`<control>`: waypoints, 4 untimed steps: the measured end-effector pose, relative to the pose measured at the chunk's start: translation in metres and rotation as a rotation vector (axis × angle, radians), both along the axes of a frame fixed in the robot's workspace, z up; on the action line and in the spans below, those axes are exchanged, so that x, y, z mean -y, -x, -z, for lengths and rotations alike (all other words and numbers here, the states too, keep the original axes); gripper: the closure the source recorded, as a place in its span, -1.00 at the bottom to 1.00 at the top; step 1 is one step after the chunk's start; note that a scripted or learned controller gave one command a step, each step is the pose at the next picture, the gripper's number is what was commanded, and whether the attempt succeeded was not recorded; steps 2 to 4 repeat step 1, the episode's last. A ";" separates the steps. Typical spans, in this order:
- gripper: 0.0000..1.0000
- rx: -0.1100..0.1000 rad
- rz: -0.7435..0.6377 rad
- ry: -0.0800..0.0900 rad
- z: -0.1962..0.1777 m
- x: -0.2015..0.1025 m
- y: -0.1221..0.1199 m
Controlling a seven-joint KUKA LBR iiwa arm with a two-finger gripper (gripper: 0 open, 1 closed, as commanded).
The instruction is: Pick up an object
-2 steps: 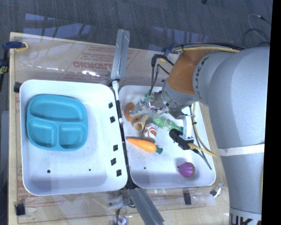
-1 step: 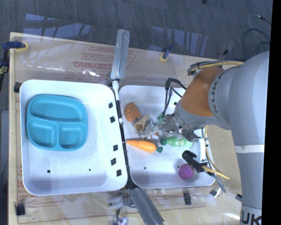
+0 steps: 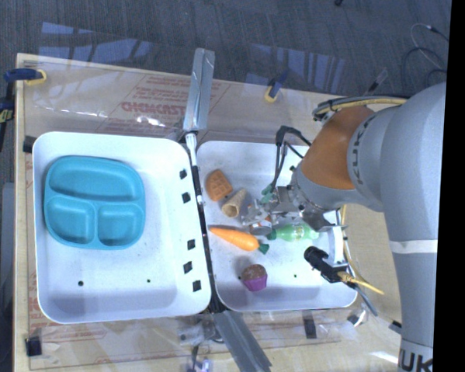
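Note:
The right bin [image 3: 242, 160] holds several small things. A brown bread-like piece [image 3: 217, 184] lies at its upper left, with a beige cone [image 3: 234, 203] just below it. An orange carrot [image 3: 235, 237] lies across the middle. A purple and brown cupcake [image 3: 253, 277] sits near the front wall. A green bottle [image 3: 289, 233] lies right of the carrot. My gripper [image 3: 260, 215] is low in the bin, between the cone and the green bottle and just above the carrot's right end. Nothing is visibly lifted.
The left bin [image 3: 158, 278] holds a blue divided tray [image 3: 93, 201] in its upper left part. A metal divider [image 3: 199, 86] runs between the two bins at the back. The grey arm [image 3: 389, 166] covers the right bin's right side.

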State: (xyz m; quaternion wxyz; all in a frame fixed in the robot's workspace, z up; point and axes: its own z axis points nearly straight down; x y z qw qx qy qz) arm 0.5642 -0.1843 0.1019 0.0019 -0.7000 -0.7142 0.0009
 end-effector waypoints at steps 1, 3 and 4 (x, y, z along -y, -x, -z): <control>1.00 0.002 0.003 0.001 -0.103 -0.002 -0.037; 1.00 0.002 0.003 0.001 -0.103 -0.002 -0.037; 1.00 0.002 0.003 0.001 -0.103 -0.002 -0.037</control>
